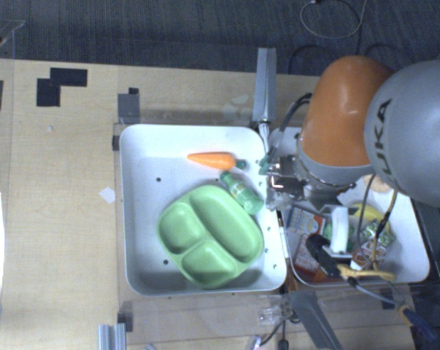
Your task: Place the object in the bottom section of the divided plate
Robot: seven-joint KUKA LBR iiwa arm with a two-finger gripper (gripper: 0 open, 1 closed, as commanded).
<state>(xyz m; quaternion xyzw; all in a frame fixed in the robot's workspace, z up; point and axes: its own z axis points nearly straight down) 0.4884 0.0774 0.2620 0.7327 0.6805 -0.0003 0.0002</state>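
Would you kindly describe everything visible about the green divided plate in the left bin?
The green divided plate is a rounded, pale green dish, plastic by its look, with raised ridges splitting it into three sections. It lies flat and right way up, turned at a slant, in the lower middle of the left bin. All three sections look bare. A small green bottle lies against its upper right rim.

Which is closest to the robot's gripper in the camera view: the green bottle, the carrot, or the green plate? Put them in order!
Measured from the gripper, at the bins' shared edge:
1. Green bottle, just left of it.
2. Carrot, farther left, toward the bin's top.
3. Green plate, lower left; its rim comes about as near as the carrot, so they're hard to rank.
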